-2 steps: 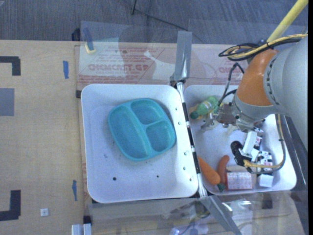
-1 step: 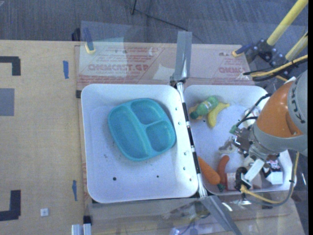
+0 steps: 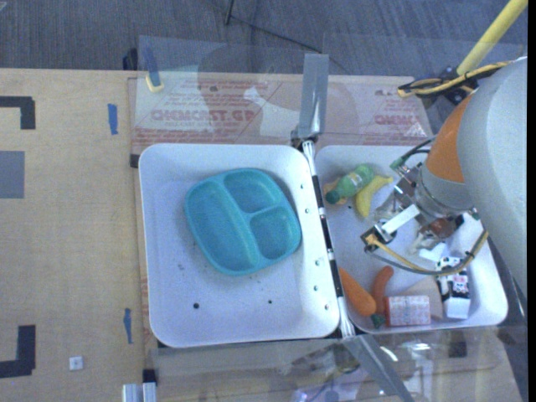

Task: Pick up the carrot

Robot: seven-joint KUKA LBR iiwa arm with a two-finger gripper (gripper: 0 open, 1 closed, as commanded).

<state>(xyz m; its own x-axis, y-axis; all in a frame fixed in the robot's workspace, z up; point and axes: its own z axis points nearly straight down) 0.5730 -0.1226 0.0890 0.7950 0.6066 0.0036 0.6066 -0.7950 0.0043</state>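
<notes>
I see the tapered orange plastic carrot (image 3: 358, 293) lying loose at the lower right, below my two-finger gripper (image 3: 408, 234), though I cannot tell its state.

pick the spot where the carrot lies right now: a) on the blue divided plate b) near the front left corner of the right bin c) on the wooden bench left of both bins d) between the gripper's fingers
b: the carrot lies on the floor of the right bin by its near left corner, apart from the gripper, while the blue plate sits in the left bin.
</notes>
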